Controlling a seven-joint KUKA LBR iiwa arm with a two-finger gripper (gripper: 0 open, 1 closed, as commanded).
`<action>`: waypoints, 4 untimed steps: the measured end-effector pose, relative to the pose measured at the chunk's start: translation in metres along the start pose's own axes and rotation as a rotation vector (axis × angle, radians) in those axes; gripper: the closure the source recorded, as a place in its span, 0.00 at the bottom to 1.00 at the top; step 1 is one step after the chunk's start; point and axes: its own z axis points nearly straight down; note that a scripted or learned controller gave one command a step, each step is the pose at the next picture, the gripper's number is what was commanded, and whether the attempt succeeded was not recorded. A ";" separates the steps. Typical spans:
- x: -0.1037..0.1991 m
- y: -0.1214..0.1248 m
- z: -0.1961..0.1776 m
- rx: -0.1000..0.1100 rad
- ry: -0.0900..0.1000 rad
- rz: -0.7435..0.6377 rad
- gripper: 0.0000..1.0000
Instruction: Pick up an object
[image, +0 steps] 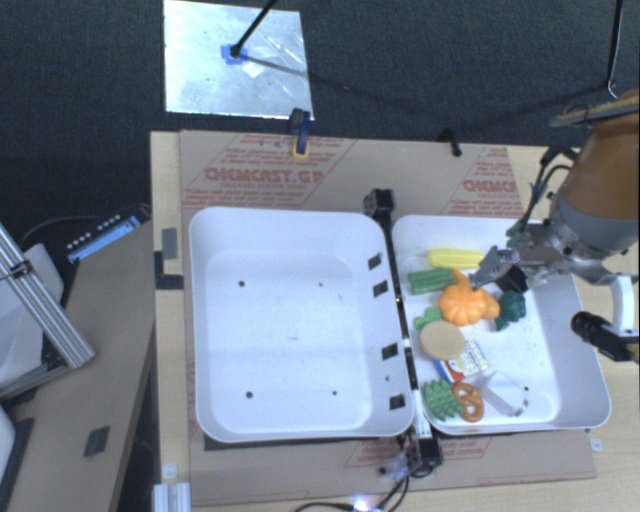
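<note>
Bins sit side by side on the bench (170, 180), two of them, both white. The left bin (290, 320) has no toys in it. A row of dark clips (385, 320) runs down the join between the bins.

The right bin (570, 370) holds all the toys, packed close together. At the top lies one yellow corn (455, 258). Just under it is one long green vegetable (432, 281). One orange pumpkin (468, 303) sits in the middle of the pile. One round tan piece (441, 341) lies below it, touching a small green bit on its left. One dark green toy (512, 307) is just right of the pumpkin. Near the bottom there is one leafy green toy (437, 398) and one brown pretzel (468, 401), plus a little packet and a pale flat piece I cannot name.

The claw (505, 265) hangs just above the pumpkin, near the corn. The arm (600, 200) comes in from the right. I cannot tell if the claw is spread or pinched, and I see no toy inside it.

What could go wrong? I think the toys are too crowded. The claw could bump the corn or the dark green toy and push them away. The pumpkin looks round and smooth, so it may slip out. The claw could also close on nothing.
</note>
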 end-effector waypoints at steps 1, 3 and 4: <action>0.033 0.006 0.054 0.004 0.002 -0.004 0.00; 0.016 0.043 0.149 -0.004 -0.002 -0.002 0.00; 0.010 0.004 0.149 -0.003 0.000 0.003 0.00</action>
